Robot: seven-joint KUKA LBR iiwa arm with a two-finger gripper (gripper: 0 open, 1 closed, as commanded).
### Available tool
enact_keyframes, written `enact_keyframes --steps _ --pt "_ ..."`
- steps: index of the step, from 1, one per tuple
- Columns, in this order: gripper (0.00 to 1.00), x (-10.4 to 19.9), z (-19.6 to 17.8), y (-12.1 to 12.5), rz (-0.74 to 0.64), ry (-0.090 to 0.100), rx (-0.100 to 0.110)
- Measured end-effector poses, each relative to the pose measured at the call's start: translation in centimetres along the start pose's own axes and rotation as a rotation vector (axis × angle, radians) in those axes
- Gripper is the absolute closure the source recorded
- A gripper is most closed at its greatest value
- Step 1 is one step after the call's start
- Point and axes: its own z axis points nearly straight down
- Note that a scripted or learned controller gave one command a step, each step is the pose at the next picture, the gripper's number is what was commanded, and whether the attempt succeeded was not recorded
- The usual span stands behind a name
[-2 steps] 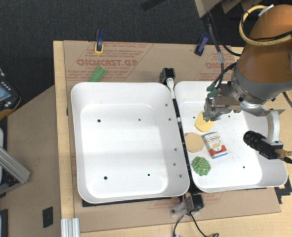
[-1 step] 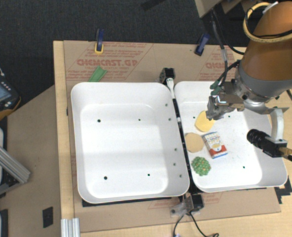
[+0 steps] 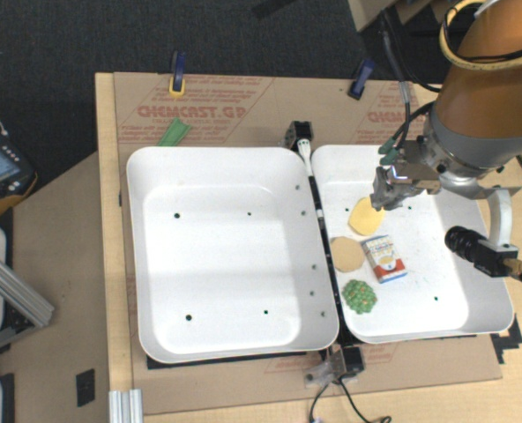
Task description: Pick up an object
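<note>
In the right bin lie several small objects. A pale yellow piece sits near the bin's middle, and my gripper hangs right at its upper right edge. Just below lies a tan round cookie-like disc, with a small red, white and blue box to its right. A green bumpy lump rests nearest the front. From this angle the gripper's tips blur into the yellow piece, so whether anything is held is unclear.
The left bin stands beside the right one, their rims meeting along a black divider. A green strip lies on the cardboard behind the left bin. Blue clamps pin the cardboard's far edge.
</note>
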Motion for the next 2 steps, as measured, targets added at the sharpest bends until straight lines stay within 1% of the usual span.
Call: enact_keyframes --steps 1,2 --pt "1.00 9.2 0.1 -1.2 -0.009 0.004 0.008" --pt "1.00 4.6 0.8 -4.3 0.006 0.000 0.011"
